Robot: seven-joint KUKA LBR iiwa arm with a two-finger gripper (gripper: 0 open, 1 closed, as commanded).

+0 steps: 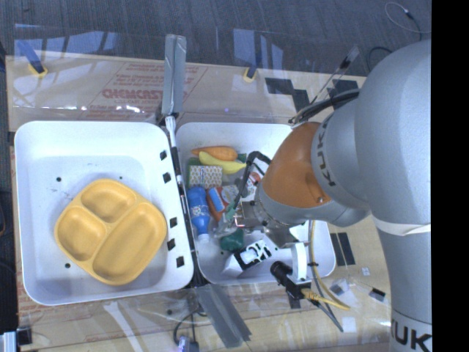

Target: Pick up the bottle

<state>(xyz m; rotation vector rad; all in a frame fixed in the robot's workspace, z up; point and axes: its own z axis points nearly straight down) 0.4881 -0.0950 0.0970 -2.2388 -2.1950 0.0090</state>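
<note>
While the arm (381, 160) reaches into the right bin (293, 134), your gripper (236, 222) sits low among the clutter. The blue bottle (198, 210) lies just left of it, near the bin's left wall.

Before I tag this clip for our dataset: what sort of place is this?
Most likely a robotics lab bench set up for bin picking. Two shallow white bins sit side by side; the right one holds a jumble with a blue bottle, the left a yellow divided tray, and a grey industrial arm reaches in.
</note>
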